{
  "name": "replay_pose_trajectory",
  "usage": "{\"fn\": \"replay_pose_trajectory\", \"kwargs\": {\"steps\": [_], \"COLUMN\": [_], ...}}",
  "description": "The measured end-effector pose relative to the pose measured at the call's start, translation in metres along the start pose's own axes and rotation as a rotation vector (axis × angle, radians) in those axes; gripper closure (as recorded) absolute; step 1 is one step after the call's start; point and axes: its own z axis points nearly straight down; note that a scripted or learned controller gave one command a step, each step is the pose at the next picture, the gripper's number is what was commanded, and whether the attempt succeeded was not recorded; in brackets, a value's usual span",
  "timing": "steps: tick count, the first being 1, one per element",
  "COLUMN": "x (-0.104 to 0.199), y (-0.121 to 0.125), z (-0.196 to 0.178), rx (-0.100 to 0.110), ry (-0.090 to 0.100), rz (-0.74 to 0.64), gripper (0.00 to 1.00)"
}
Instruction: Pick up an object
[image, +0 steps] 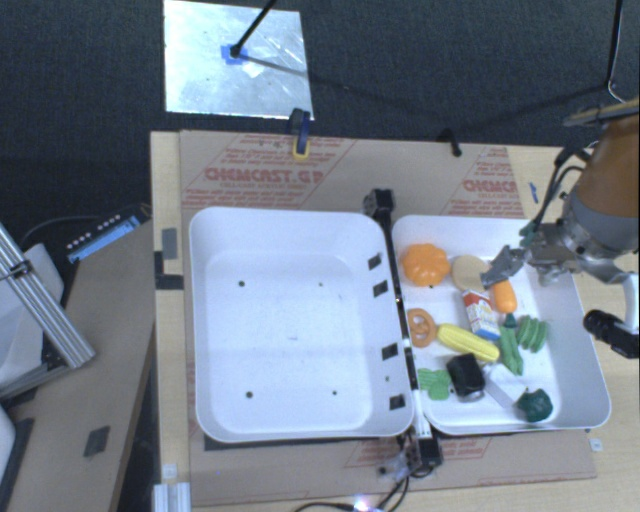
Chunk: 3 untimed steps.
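Two white bins (290, 225); one orange pepper (425, 263), one pretzel (421, 326).

2 bins (290, 225), ~10 toy foods (468, 341)

Light: bright, even, from above
Glare: white bins (290, 330) slightly washed out
Shadows: faint
Focus: soft, mildly grainy throughout

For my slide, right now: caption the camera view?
KUKA arm's gripper hovers over toys in the right bin; left bin beside it.
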Motion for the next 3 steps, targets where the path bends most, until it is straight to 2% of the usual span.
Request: {"fn": "replay_pose_trajectory", "kwargs": {"steps": [1, 2, 3], "x": [0.036, 0.043, 0.043], "y": [0.004, 0.068, 0.065], "z": [0.134, 0.139, 0.13], "rx": [0.001, -0.012, -0.006], "ry": [0.0, -0.004, -0.001], "rz": [-0.004, -0.003, -0.001], "gripper": [0.0, 0.0, 1.0]}}
